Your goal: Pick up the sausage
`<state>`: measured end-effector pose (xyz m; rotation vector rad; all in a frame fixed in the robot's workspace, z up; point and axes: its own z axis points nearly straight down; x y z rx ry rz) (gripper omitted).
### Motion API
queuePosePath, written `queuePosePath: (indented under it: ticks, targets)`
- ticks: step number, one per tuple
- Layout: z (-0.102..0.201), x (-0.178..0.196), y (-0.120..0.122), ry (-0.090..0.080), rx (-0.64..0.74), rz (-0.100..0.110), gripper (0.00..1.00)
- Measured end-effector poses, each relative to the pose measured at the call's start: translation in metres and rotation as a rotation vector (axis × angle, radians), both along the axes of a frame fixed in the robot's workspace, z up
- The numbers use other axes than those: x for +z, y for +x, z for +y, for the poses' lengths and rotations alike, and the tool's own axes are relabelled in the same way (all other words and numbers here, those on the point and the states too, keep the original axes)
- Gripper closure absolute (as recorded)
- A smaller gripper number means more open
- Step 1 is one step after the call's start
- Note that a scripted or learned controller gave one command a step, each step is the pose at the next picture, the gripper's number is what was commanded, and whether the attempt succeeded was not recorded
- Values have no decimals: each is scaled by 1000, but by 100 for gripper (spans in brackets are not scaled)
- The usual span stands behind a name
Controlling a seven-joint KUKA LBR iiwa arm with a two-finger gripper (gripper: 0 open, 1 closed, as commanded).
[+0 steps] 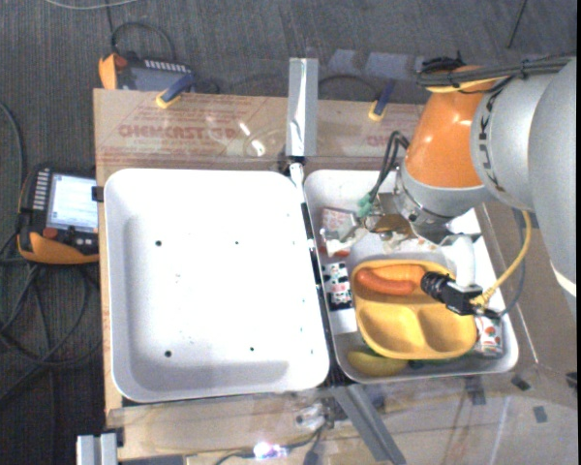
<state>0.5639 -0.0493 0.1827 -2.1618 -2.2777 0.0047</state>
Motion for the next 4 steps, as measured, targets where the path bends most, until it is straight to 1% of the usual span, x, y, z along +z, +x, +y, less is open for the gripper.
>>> queuePosePath:
  ticks: [1,2,3,4]
  targets:
    - [-65,-29,-56,1,88,1,0]
    - [-64,-85,-35,-21,81,-32,0]
    - [-54,-89,13,-4,-453,-21,0]
    - [-53,-80,13,-7,-452,-21,100]
